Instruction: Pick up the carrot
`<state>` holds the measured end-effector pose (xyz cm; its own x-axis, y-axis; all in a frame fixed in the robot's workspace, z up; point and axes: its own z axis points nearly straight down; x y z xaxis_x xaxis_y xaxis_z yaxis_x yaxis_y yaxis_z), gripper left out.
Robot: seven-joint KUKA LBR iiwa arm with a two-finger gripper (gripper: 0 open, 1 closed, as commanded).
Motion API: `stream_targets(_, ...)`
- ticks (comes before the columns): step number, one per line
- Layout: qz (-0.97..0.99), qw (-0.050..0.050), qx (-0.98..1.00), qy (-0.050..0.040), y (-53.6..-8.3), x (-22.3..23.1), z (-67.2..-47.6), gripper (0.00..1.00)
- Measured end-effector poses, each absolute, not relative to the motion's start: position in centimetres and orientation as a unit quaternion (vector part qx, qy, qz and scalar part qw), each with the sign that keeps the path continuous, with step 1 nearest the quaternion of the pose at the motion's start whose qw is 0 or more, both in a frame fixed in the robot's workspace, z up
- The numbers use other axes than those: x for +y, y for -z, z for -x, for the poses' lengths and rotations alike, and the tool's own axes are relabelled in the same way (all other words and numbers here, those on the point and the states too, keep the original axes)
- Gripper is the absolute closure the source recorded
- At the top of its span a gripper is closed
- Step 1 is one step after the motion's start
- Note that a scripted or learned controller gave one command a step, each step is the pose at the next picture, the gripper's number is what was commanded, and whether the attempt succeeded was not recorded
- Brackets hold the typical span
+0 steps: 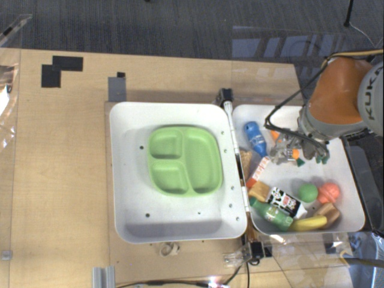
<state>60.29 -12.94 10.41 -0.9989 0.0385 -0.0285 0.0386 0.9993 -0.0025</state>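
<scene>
Carrot (292,154) sits at gripper (295,153), upper part of right bin (354,179); grip can't be told.
2 white bins; left bin (129,179) has 1 green tray (183,161); 1 blue bottle (255,138) at carrot's 10 o'clock.

Grey arm (366,104) with orange band (338,90) (black cable (287,105) looping alongside).
</scene>
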Motion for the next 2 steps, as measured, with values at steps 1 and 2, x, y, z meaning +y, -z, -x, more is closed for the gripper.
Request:
stream_targets(1,0.014,0.007,1.000,0.0016,-14.49,-14.86,-57.25,1.00)
stream_targets(2,0.015,0.006,1.000,0.0009,-14.32,-14.74,-57.20,0.00)
